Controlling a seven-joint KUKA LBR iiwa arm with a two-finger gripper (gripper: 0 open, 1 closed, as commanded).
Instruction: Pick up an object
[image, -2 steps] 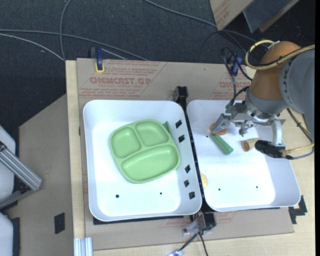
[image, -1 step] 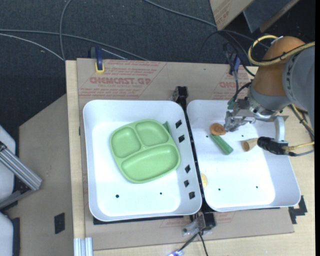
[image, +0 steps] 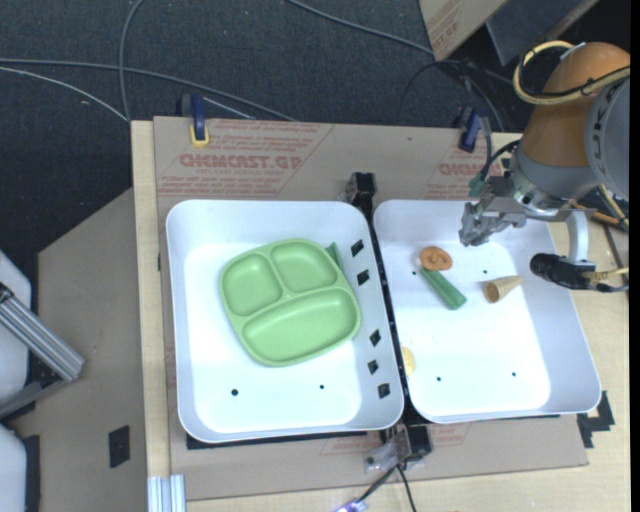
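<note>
- Camera view: two white bins sitting side by side on a cardboard-topped bench (image: 250, 150), w/ blue clamps (image: 200, 118) at the back edge.
- Left bin (image: 200, 330) is holding a green divided plate (image: 290, 300), three compartments, lying flat approx mid-bin, tilted a bit off square to the walls.
- Right bin (image: 500, 370) is holding three small things in its back half: an orange round piece (image: 434, 259), a green stick (image: 443, 288) and a tan cone (image: 502, 289).
- Orange piece is lying just beside the stick's upper end, looks like touching it; stick is running diagonally down-right from there.
- Cone is lying on its side, right of the stick and apart from it, point toward the right.
- Small yellowish bit (image: 408, 360) is sitting at the right bin's left wall, nr the divider.
- Arm (image: 570, 110) is reaching in from the right, orange band up top, wrist over the right bin's back-right corner.
- Gripper (image: 476, 228) is hanging over the back of the right bin, right of the orange piece and apart from it; nothing seen btwn the fingers.
- Fingers: too small and dark to read, can't tell if apart or together.
- Black cable (image: 565, 270) is crossing the right bin's right rim below the wrist.
</note>
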